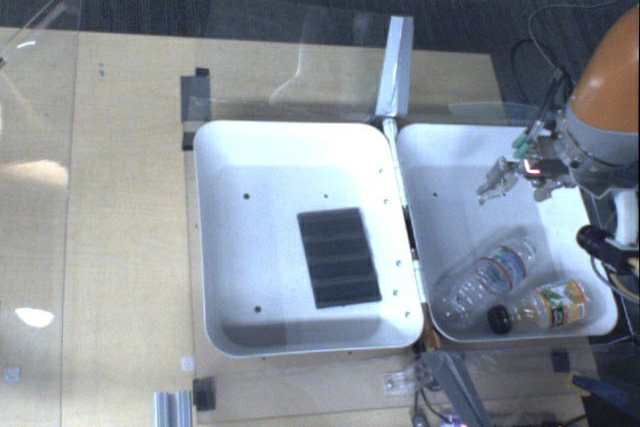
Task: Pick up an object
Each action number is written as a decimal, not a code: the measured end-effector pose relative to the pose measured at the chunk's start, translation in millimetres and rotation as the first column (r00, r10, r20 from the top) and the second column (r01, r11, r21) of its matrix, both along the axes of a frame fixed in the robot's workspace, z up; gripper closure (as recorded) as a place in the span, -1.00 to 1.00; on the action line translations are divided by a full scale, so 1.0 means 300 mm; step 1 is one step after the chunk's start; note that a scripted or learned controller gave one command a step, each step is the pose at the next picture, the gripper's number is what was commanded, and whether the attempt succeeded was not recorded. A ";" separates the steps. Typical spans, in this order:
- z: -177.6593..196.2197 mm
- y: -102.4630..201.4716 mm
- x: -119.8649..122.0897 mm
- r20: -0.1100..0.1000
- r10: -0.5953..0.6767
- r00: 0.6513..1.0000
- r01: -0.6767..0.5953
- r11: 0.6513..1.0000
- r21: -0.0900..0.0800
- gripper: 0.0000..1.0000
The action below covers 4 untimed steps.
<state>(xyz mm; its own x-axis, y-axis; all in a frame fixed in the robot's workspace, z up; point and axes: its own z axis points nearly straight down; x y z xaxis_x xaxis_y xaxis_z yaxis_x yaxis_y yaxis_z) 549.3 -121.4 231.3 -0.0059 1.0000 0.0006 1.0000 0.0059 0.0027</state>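
Two bottles lie closest to me, down in the near corner of the right bin (440,165). I see a small bottle with a black cap (538,307) and a yellow label, lying on its side along the near wall with the cap pointing left. Just beyond it, touching or nearly touching, lies a clear plastic bottle (488,279), crumpled, angled from the near left up toward the far right, with a pale label around its middle.

In the left bin (230,215) I see a dark ribbed rectangular pad (339,257) lying flat on the floor, a little right of centre and nearer the front wall, tilted slightly off square. It sits well apart from the bottles, with the divider between the bins between them.

Farther back in the right bin, my gripper (497,183) hangs over the far part of the floor, well apart from both bottles. Its fingers point left and down, and I see nothing between them; I cannot tell from here whether they are spread or closed. The orange band of the arm (608,80) rises at the right edge, above the grey wrist.

Beyond the bins lies the wooden bench (110,195), then dark carpet.
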 end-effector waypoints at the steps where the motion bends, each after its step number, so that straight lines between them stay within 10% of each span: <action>1: -0.421 -0.094 -0.134 0.003 0.153 0.988 -0.153 0.988 -0.002 -1.00; 2: -0.476 -0.088 0.148 0.010 0.045 0.999 -0.045 0.999 -0.002 -1.00; 3: -0.469 -0.142 -0.184 0.018 0.046 0.999 -0.046 0.999 -0.003 -1.00; 4: -0.473 -0.152 -0.093 0.011 0.061 0.998 -0.061 0.998 -0.003 -1.00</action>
